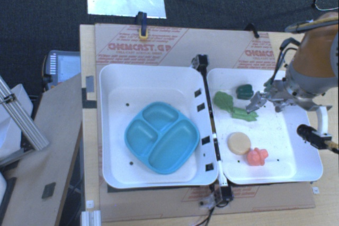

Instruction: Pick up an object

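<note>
Right bin (307, 166): gripper (256, 102) low over the light green piece (233, 106); whether its jaws are parted or gripping cannot be told. Dark green block (244, 91) just behind; tan disc (239, 143) and pink toy (257, 156) nearer the front.

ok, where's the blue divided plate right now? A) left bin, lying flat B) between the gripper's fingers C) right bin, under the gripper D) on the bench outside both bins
A: the blue divided plate lies flat in the left bin, apart from the gripper working over the right bin.

Robotics lab: KUKA arm (318, 55), clamped bins (153, 74), cardboard-topped bench (175, 42).
</note>
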Controlling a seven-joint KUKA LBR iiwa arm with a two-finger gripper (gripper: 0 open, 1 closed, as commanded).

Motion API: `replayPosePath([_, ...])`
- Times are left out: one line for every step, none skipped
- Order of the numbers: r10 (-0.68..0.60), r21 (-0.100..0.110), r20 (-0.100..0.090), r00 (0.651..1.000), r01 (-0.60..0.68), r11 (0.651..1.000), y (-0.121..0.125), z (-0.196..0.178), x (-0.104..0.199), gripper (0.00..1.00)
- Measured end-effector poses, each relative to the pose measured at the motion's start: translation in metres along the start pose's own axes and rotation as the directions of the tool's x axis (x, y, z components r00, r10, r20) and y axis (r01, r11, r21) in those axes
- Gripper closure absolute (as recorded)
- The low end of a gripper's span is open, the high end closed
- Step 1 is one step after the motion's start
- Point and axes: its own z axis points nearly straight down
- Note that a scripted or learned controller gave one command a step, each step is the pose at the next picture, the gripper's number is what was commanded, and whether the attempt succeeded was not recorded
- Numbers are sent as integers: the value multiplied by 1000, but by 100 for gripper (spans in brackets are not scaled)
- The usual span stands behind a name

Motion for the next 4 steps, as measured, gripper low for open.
replayPosePath([-2, -10, 2, 1000, 2, 1000, 3, -5, 0, 0])
replayPosePath([-1, -7, 1, 1000, 1, 1000, 8, 38, 3, 0])
replayPosePath([-1, -7, 1, 1000, 1, 1000, 14, 82, 5, 0])
replayPosePath([0, -8, 2, 1000, 0, 1000, 15, 107, 5, 0])
